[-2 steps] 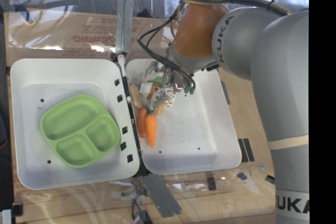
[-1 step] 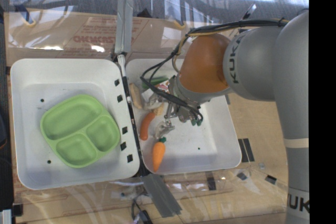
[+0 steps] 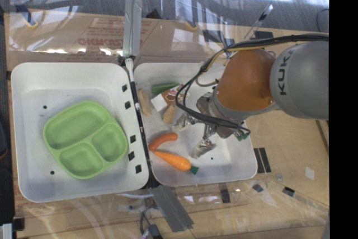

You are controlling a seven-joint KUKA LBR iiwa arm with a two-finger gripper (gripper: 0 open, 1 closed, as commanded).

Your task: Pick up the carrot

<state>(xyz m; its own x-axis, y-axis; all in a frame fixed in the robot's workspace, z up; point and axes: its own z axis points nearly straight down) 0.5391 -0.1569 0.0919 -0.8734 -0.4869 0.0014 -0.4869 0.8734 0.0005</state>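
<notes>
1. While the grey arm [image 3: 299,78] reached in from the right, its orange band [image 3: 246,80] sat over the right bin [image 3: 243,168], and the hand [image 3: 204,146] hung below it, low inside that bin.
2. Whether the hand was released or clenched could not be told; the tips were small and partly blurred against the white floor, and nothing showed between them.
3. The carrot [image 3: 173,160] lay on the bin floor just to the left of the hand and slightly nearer the front rim, apart from it, with its green stub [image 3: 193,169] pointing toward the hand's side.
4. A second orange piece [image 3: 163,140], curved and shorter, lay just above the carrot, farther left of the hand, close to the wall between the bins.
5. Beyond the hand toward the back of the bin lay a green vegetable [image 3: 165,87], and near it a pale tan piece [image 3: 169,113] and a light stick-shaped piece [image 3: 145,102] beside the dividing wall.
6. Black cables [image 3: 193,84] looped from the wrist over the back part of the bin.
7. Well to the left of the hand, the left bin [image 3: 33,78] held a green divided plate [image 3: 85,139] with three compartments, lying flat.
8. Both bins rested on the tabletop [image 3: 291,176], which showed tan to the right of the hand.
</notes>
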